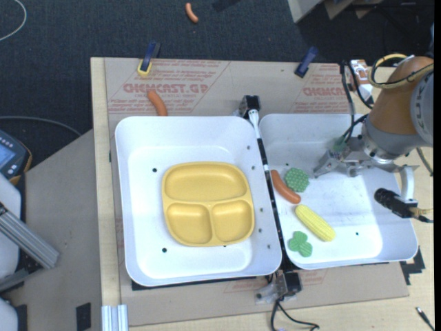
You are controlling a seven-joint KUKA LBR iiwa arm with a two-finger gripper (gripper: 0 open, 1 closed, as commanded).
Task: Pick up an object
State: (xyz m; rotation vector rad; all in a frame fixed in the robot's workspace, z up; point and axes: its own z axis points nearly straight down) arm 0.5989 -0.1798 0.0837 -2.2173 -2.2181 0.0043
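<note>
Over the right shallow white bin (pixel 393 243), the metal two-finger gripper (pixel 337 163) hangs spread and holding nothing, the bumpy green toy (pixel 298 179) lying at its seven o'clock.

Left bin (pixel 131 185): yellow divided plate (pixel 208 203), well left of the claw (pixel 339 158). Surface (pixel 207 81): orange sausage (pixel 158 103), two clamps (pixel 147 59) (pixel 306 61) at far edge. Floor (pixel 83 19): small orange sausage (pixel 191 12).

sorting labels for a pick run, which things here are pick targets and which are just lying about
For the job: hand; sausage; green toy; corn cob; green leafy toy, all in the right bin.

Lying about: yellow divided plate; sausage on the board; sausage on the floor.
</note>
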